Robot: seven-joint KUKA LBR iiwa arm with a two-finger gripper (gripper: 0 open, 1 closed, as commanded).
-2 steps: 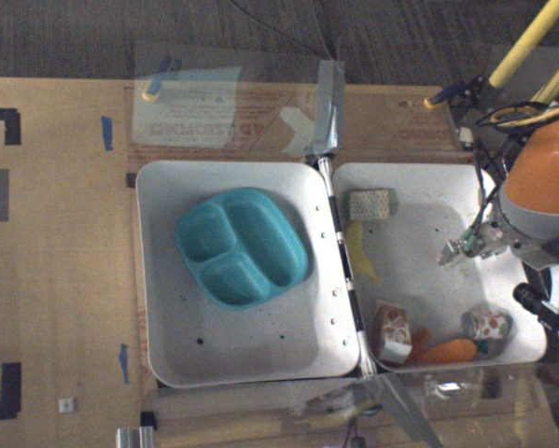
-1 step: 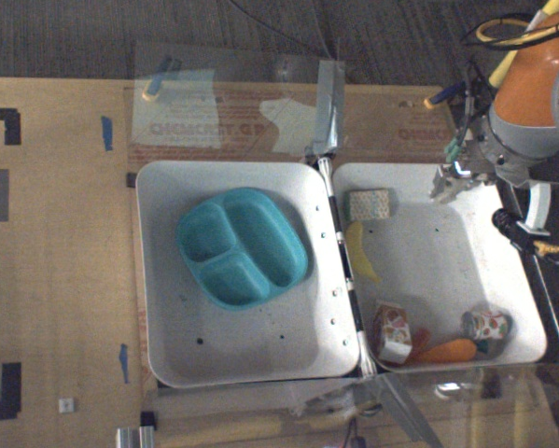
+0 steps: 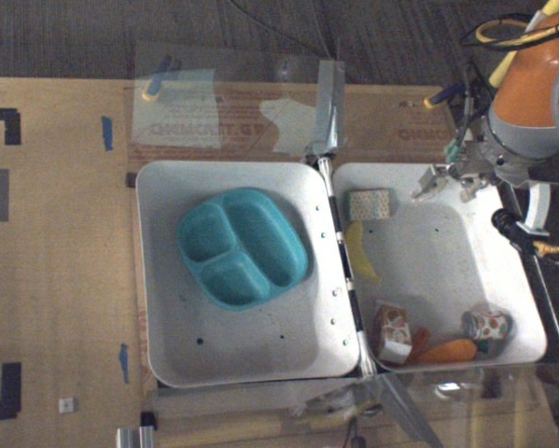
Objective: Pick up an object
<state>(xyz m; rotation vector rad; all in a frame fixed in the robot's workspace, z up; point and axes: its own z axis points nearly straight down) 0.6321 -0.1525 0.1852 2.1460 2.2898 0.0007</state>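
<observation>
Claw [image 3: 444,180] hangs spread and unladen over right bin's [image 3: 531,329] far rim.

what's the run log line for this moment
arm: over right bin's far edge | gripper: nothing seen held | left bin: teal plate | right bin: banana, carrot

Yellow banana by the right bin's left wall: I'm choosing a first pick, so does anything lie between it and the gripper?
Nothing visible does. Bare bin floor separates the gripper from the banana; the sponge sits just above it.
</observation>
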